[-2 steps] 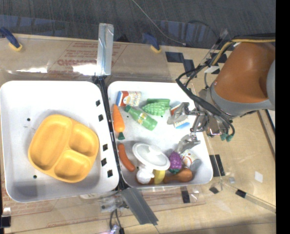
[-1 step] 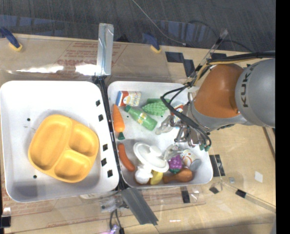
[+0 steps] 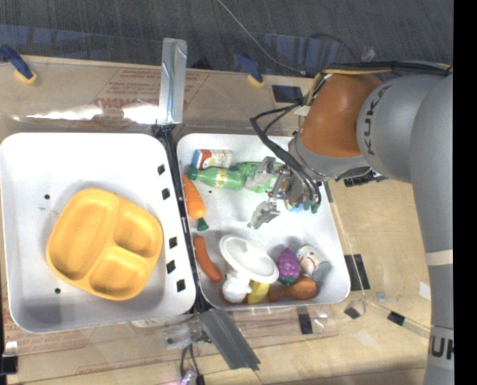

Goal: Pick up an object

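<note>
My gripper (image 3: 264, 212) hangs over the middle of the right bin (image 3: 332, 229), its two fingers slightly apart and open with nothing between them. Just up and left of it lies a green bottle (image 3: 224, 179) on its side. A carrot (image 3: 195, 200) lies along the bin's left wall, with an orange sausage-shaped piece (image 3: 208, 261) below it. Near the front sit a white cup (image 3: 246, 257), a purple grape bunch (image 3: 289, 265), a yellow piece (image 3: 259, 292) and a brown piece (image 3: 299, 289).
The left bin (image 3: 22, 183) holds a yellow divided plate (image 3: 104, 242). A small carton (image 3: 211, 159) lies at the right bin's back left corner. A white and red toy (image 3: 309, 258) sits by the grapes. The arm's orange band (image 3: 334, 119) overhangs the bin's back right.
</note>
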Robot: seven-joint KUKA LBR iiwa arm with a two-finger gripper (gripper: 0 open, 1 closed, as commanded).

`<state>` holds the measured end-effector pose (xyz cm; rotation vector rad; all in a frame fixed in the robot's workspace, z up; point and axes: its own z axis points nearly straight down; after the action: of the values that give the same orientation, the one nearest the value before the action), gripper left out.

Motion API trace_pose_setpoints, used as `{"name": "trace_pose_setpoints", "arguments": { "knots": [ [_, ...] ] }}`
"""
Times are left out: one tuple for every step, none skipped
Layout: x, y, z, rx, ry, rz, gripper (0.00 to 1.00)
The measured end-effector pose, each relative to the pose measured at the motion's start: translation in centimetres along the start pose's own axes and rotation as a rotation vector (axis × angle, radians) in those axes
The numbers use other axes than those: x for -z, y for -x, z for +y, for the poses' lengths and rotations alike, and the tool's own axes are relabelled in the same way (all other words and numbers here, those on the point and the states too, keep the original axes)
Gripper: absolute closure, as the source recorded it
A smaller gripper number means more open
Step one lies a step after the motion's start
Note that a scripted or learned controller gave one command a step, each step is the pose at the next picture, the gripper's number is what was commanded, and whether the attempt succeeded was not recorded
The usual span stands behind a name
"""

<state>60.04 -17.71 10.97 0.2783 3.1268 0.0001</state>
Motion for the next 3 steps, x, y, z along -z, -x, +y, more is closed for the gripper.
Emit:
{"name": "trace_pose_setpoints", "arguments": {
  "knots": [
    [-1.5,0.3,-3.2,0.073,-0.001,-0.002,0.00],
    [-1.7,1.5,-2.8,-0.141,0.002,0.016,0.00],
    [-0.5,1.9,-2.7,-0.133,0.000,0.001,1.00]
  ]
}}
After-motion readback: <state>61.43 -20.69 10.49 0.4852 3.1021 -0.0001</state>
